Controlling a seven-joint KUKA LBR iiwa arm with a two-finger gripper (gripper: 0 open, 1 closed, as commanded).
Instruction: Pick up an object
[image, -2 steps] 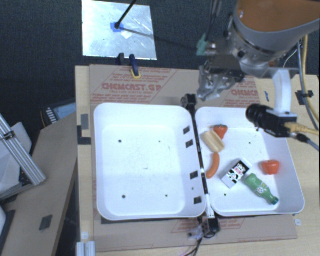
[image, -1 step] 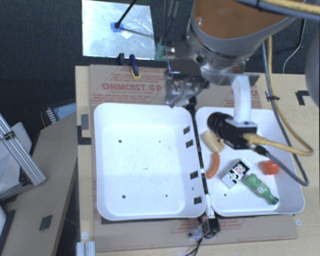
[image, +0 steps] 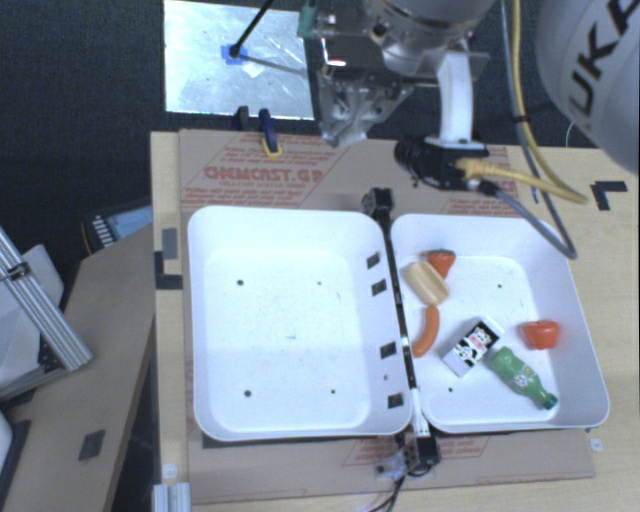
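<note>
Since the gripper is raised high beyond the bins' far edge, nothing is seen between its fingers, though whether they are parted cannot be told. The left bin is bare. In the right bin are kept a green bottle, an orange sausage, a small carton, a bread roll and a red piece

cam 1 | fixed overhead | slanted down | 2 bins in frame
</note>
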